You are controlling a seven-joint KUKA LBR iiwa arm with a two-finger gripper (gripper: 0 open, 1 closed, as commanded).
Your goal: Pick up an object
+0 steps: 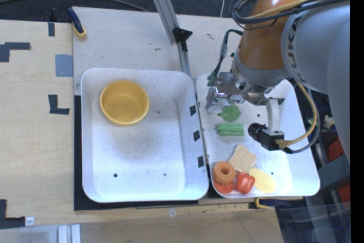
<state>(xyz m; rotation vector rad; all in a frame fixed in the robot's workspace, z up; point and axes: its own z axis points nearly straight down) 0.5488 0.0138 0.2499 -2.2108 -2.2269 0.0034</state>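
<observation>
Gripper (220, 101) low at the right white bin's (301, 179) far left corner.
Finger state cannot be told; a green leafy piece (231, 114) lies just beside it.

The bench (34, 139) looks like pale matt wood. Both bins (142, 179) are smooth white plastic, faintly speckled. The yellow bowl (124, 102) is matt plastic.

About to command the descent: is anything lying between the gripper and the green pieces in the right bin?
Nothing visible does. The gripper sits directly above the upper green piece; the second green piece lies just below it, and the other food items cluster farther along the bin.
</observation>
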